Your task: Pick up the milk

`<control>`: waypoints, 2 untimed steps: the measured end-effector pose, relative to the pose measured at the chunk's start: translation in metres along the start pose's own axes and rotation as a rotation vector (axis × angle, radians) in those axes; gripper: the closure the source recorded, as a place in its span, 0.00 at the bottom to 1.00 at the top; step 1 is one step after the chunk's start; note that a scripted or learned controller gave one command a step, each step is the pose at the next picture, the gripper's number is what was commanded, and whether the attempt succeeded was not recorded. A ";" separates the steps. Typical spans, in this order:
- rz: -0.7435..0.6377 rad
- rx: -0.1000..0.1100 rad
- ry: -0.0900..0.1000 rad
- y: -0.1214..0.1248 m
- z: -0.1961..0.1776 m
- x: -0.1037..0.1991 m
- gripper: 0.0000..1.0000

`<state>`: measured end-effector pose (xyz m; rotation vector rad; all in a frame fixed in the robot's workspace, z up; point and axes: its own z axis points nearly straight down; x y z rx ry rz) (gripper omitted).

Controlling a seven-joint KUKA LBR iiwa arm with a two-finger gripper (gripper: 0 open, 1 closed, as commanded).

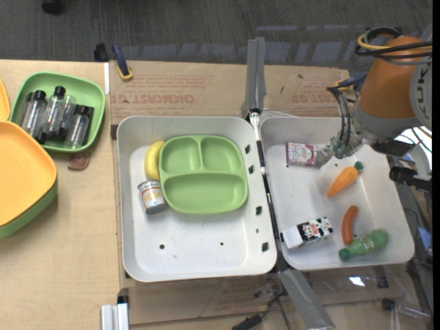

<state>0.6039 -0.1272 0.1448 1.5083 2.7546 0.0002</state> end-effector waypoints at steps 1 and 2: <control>-0.102 -0.005 -0.006 0.044 0.043 -0.005 1.00; -0.167 0.000 0.000 0.068 -0.047 0.018 1.00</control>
